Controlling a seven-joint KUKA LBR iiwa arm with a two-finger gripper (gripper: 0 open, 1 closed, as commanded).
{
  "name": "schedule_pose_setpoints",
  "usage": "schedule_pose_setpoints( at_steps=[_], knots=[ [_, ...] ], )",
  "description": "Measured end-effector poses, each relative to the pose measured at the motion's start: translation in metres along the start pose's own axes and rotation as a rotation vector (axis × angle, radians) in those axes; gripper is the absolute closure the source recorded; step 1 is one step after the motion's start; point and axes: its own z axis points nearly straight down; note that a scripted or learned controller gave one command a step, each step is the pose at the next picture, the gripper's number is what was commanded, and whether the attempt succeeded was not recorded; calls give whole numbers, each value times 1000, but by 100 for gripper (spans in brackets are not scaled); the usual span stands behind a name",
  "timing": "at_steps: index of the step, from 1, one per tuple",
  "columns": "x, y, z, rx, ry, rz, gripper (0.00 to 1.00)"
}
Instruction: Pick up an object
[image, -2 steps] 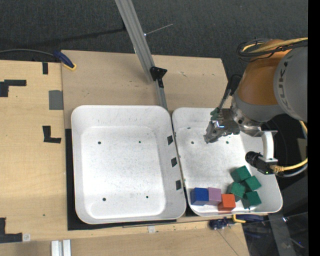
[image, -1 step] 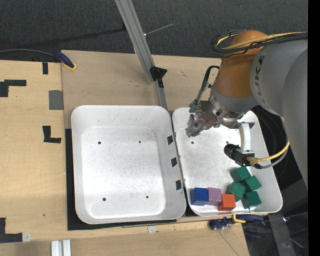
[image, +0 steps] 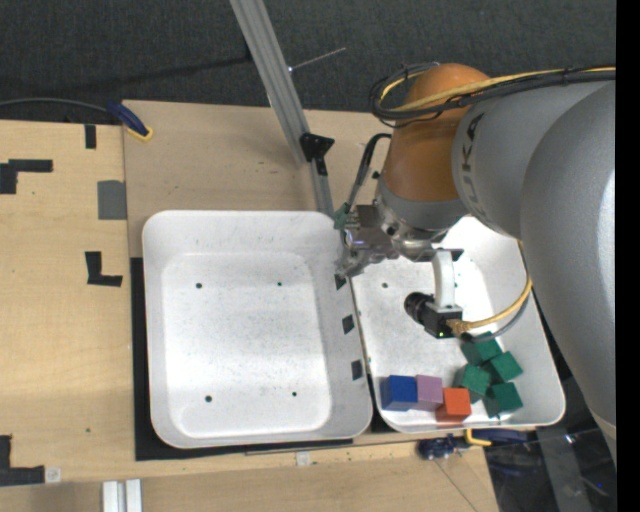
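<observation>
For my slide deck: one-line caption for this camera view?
Grey KUKA arm reaching over the right white bin, where blue, purple, orange and green blocks cluster.

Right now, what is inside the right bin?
The right bin holds a blue block, lilac block, orange block and green blocks. The arm covers its far end.

Left bin (image: 170, 300) open throughout, right bin's (image: 545, 395) near corner crowded with blocks (image: 455, 392), seemingly touching
</observation>
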Motion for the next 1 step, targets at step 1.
schedule_pose_setpoints(
  at_steps=[1],
  knots=[
    [59, 17, 1, -2, 1, -1, 100]
  ],
)
